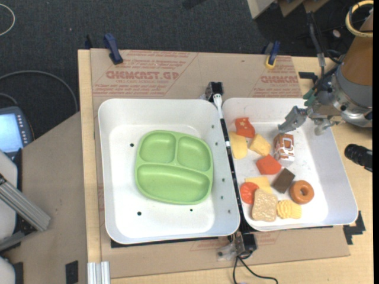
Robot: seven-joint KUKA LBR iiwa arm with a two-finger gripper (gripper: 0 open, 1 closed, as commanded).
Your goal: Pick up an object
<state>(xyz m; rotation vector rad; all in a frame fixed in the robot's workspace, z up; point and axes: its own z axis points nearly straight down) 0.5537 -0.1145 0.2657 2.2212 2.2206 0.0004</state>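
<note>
1. Nearest the camera, at the right bin's [337, 176] near edge: a tan, speckled, roughly square slice of toast [265, 206], and touching its right side a small yellow ridged piece [289, 209] with a wavy outline.
2. Just behind these, a round brown doughnut [302, 191] with a centre hole, glossy orange-brown; beside it on the left a dark brown, matte square block [283, 180].
3. A red rounded piece [249, 191] lies near the bin's left wall; a pale yellow flat wedge [259, 184] sits between it and the brown block.
4. Mid-bin: an orange-red angular block [268, 164], a yellow wedge [259, 145], and a pale yellow rounded piece [238, 147] close to the left wall. A red chunk [243, 126] with a lighter mark lies toward the far left corner.
5. A small red-and-white carton [285, 147], printed, box-shaped, stands just right of the yellow wedge.
6. Gripper [294, 119]: grey metal, hovering over the right bin's far half, just behind the carton. Nothing sits between the fingers. I cannot tell whether the jaws are apart or together.
7. Left bin [118, 218]: smooth white plastic with rounded corners, holding a light green, matte tray [174, 167] with three compartments, lying flat at the centre.
8. Both bins rest on a brown cardboard sheet [160, 70] with red print, clamped at its far edge.
</note>
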